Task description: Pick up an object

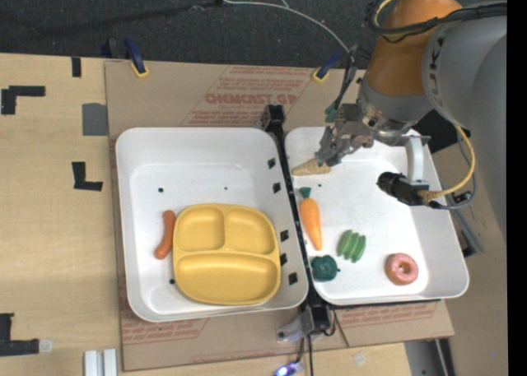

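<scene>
Cardboard underlies two white bins: near the right bin's (445, 284) front edge lie a donut (403, 268), green pods (352, 246) and a carrot (310, 222). Farther back, the gripper (333, 152) stands over a tan wedge (311, 169) by the divider; finger state unclear. A straight, centred lift should clear that wall.

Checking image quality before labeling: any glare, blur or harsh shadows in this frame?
Camera view: even, soft lighting; the white bins look bright but keep detail, no strong glare; shadows under the carrot and donut are faint; the gripper is slightly soft, its fingers hard to resolve; the dark background beyond the bench is underexposed.
</scene>
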You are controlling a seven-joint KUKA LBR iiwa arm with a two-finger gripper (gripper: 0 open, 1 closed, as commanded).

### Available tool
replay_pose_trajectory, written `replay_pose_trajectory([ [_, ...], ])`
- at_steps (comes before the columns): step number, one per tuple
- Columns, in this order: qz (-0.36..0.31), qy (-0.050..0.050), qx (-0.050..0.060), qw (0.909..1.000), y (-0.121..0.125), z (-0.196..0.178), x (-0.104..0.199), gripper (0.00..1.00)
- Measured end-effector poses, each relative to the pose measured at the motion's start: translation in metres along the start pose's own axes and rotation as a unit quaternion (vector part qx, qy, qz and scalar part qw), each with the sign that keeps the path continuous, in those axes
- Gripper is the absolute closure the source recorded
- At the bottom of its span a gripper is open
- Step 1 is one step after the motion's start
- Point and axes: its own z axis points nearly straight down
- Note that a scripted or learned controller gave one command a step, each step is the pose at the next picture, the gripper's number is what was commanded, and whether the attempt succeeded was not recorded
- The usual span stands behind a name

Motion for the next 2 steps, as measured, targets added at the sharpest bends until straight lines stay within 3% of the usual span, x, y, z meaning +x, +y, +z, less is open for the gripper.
replay_pose_trajectory([
  [2, 0.001, -0.001, 0.000, 1.0000, -0.010, 0.008, 0.092, 1.00],
])
